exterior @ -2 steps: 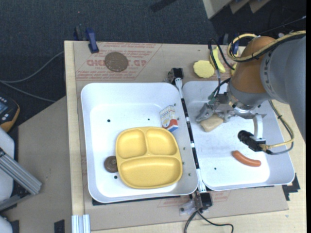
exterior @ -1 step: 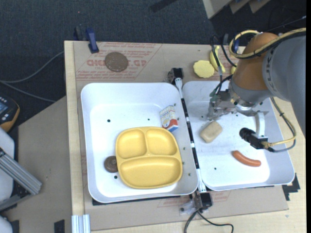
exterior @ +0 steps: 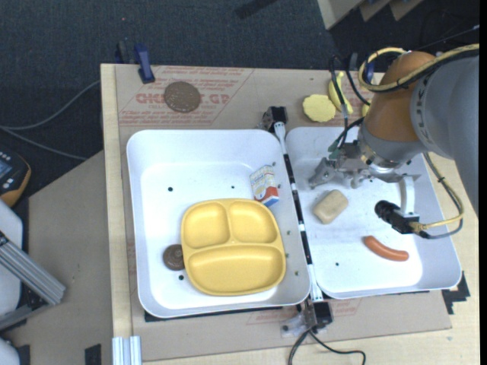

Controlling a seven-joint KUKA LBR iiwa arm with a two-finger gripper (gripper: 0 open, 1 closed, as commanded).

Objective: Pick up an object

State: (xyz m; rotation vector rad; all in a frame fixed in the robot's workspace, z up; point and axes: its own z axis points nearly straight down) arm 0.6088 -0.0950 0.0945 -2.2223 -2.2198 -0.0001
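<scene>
the beige bread-roll-like block [exterior: 330, 206] lies in the right bin [exterior: 434, 272], just below the end effector [exterior: 340, 169], whose grip state i cannot tell. it looks light, perhaps soft and smooth; take it across its short sides.

Divided plate [exterior: 230, 257] and carton [exterior: 264, 183] in left bin [exterior: 144, 204]; block [exterior: 330, 206] and sausage [exterior: 385, 249] in right bin [exterior: 434, 272].

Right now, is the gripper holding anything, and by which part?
Cannot be told. The gripper sits low over the right bin, just above the beige block, and the wrist hides what lies beneath it. The sausage lies apart, untouched.
</scene>
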